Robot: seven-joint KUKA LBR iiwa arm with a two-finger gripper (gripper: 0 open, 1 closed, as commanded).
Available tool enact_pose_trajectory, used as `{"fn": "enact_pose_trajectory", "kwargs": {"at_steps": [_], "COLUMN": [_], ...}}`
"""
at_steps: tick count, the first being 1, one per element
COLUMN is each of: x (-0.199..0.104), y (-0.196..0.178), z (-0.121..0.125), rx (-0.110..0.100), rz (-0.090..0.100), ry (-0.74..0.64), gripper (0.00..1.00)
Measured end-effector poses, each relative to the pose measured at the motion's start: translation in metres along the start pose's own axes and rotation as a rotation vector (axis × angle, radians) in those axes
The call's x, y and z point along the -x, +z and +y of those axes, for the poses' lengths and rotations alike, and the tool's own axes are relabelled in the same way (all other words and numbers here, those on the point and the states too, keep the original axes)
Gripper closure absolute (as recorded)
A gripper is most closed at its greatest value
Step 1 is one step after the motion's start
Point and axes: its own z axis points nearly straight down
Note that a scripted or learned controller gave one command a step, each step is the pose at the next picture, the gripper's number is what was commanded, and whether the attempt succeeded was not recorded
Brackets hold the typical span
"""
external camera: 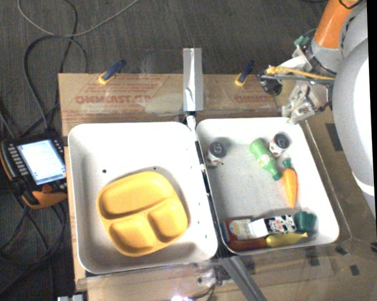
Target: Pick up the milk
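**Camera view: milk carton lying at the front of the right bin, arm parked outside it**

The tabletop (130, 96) is seen carrying two white bins. The left bin (88, 145) is occupied by a yellow divided plate (143, 211), laid flat. The right bin (240, 188) holds the smaller items, which appear scattered loosely, as if meant for picking trials. The arm (332, 22) is cut off by the upper right frame edge, and the gripper (302, 104) is held above the bin's far right corner, away from the contents; whether it is spread or closed cannot be told. The milk carton (273, 225) lies on its side against the near wall, wedged between a ketchup-like bottle (245, 228), a banana (286, 238) and a dark green item (306, 221) that is hard to identify. An orange carrot (290, 184), a green bottle (263, 156) and two small round objects (217, 150) lie farther back.
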Motion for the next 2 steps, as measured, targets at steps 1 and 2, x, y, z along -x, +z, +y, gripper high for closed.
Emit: {"fn": "enact_pose_trajectory", "kwargs": {"at_steps": [1,2], "x": [0.04,0.081], "y": [-0.082,-0.012], "z": [0.078,0.068], "rx": [0.001,-0.001], "rz": [0.001,-0.001], "ry": [-0.005,0.017], "gripper": [1.0,1.0]}}
